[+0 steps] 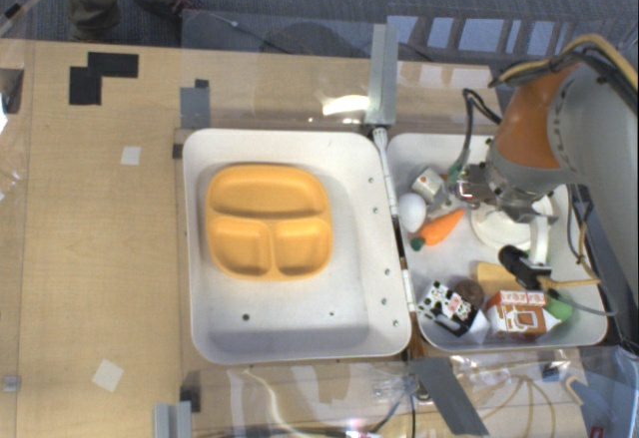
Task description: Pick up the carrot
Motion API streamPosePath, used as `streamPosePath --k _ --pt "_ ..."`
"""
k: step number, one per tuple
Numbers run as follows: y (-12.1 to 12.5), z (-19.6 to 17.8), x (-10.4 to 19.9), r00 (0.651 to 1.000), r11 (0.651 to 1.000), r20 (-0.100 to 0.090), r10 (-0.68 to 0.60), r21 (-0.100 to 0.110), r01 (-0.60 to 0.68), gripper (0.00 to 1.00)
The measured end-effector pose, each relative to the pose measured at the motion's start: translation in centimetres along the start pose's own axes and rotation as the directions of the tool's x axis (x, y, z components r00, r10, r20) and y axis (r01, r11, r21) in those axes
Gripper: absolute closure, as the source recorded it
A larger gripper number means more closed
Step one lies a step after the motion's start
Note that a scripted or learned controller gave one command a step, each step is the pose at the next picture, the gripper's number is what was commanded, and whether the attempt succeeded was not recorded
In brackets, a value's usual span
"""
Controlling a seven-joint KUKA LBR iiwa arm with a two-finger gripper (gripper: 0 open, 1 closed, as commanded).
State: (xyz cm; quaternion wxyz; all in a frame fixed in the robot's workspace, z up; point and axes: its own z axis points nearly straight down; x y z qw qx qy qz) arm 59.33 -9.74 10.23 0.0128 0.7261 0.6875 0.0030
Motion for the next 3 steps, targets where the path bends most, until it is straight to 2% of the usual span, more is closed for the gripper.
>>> streamPosePath --k 1,2,3 --pt "-0.6 0.1 -0.1 0.999 0.999 -0.005 0.036 -0.019 -0.036 0.00" --pt "-0.7 -0.7 0.1 1.000 0.999 -0.008 0.029 -0.014 -0.030 1.00" --pt "-0.8 -8.8 6.0 0.997 0.997 -0.015 0.075 0.012 -0.075 1.00"
